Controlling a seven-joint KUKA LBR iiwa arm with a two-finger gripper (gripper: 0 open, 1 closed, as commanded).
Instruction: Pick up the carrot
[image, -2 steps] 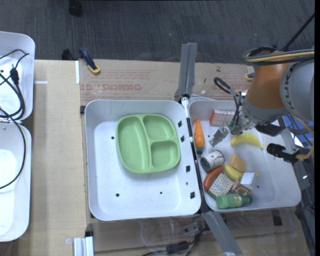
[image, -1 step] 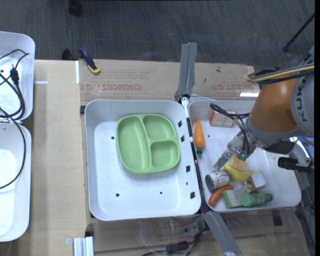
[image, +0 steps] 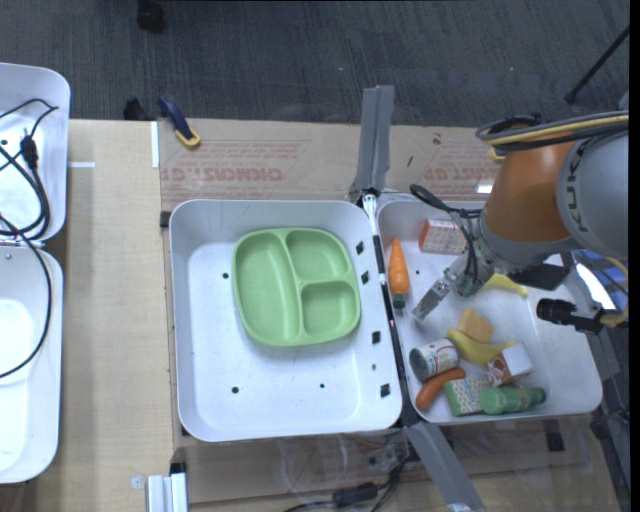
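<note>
The carrot (image: 398, 271) lies upright along the left wall of the right bin (image: 570, 400), against the divider between the bins. The gripper (image: 432, 300) hangs just to its right and slightly lower, apart from it, its two grey fingers slightly parted around nothing. In the left bin (image: 200, 380) sits a green divided plate (image: 296, 286).
</note>
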